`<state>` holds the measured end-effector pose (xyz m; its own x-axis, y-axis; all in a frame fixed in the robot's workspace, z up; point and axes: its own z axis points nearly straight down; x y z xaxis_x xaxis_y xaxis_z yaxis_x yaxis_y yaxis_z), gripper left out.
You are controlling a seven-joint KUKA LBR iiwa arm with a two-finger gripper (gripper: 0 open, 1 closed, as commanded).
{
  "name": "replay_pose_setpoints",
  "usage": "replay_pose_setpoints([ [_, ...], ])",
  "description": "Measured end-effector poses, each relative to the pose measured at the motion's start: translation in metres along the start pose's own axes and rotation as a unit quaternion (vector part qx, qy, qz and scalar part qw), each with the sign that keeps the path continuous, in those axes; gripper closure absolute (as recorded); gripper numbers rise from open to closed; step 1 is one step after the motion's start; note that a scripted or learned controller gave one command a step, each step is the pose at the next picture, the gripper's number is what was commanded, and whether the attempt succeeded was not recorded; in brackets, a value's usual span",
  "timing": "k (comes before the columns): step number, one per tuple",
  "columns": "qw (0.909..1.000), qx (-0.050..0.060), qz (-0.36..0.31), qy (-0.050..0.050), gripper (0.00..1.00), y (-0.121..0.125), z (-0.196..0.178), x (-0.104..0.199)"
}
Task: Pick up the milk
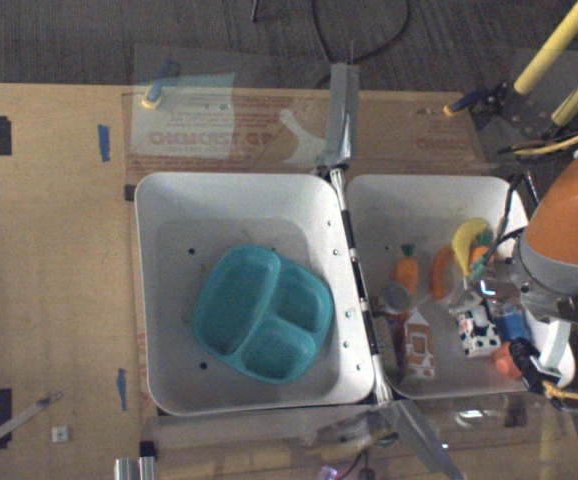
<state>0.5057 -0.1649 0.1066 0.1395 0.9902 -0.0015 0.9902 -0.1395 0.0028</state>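
While the pincer (pixel 479 320), grip impossible to tell, hovers beside it, the milk (pixel 419 346) lies in the right bin (pixel 419 193).

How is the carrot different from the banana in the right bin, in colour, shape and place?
The carrot is orange with a green top; the banana is yellow. The carrot is short and straight, while the banana is longer and curved. The carrot lies nearer the divider between the bins, the banana nearer the arm's side. Both lie in the right bin, in its far half.
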Motion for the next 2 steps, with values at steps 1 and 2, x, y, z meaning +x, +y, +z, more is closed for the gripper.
replay_pose_setpoints([
  [1, 1.0, -0.001, 0.003, -0.001, 1.0, 0.0, -0.009, -0.003],
  [2, 0.995, 0.001, -0.1, 0.001, 1.0, -0.021, -0.08, 0.086],
])
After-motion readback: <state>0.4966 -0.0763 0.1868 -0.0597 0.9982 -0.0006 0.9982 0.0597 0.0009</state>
